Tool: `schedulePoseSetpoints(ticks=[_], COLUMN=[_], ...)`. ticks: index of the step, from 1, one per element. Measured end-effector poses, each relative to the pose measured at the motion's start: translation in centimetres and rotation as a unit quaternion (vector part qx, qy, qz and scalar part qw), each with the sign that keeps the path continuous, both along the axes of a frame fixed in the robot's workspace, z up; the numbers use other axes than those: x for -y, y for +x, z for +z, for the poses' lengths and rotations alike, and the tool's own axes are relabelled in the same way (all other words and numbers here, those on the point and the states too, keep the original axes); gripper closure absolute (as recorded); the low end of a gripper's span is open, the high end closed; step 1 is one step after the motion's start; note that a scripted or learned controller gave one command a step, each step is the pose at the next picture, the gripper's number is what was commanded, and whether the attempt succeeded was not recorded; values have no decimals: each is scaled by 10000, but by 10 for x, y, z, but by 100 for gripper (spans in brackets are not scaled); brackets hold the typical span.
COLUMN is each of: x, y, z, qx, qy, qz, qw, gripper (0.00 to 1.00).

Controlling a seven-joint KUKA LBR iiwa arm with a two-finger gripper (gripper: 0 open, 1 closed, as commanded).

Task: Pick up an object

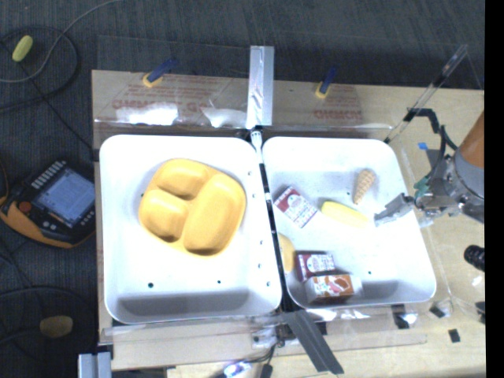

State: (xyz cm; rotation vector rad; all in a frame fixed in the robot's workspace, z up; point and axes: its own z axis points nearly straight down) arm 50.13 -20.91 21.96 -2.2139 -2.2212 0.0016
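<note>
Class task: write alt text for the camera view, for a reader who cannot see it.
The grey two-finger gripper hovers at the right white bin's edge, near a pale yellow block, cone and cartons. The left white bin holds a large yellow moulded tray.

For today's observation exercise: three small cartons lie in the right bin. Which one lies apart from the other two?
The red-and-white carton near the divider, upper left in the right bin. The two brown cartons lie together by the front wall.
</note>
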Motion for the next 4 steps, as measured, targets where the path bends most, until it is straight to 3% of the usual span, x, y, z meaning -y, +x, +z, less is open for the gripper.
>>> schedulePoseSetpoints(ticks=[1,2,3,4], x=[10,-19,-19,5], y=[41,87,89,108], z=[-92,-130,-121,-108], qx=[-12,52,66,14], qy=[19,-51,-42,-7], qz=[4,794,794,1021], qw=[10000,9968,9968,9948], gripper=[0,0,100,100])
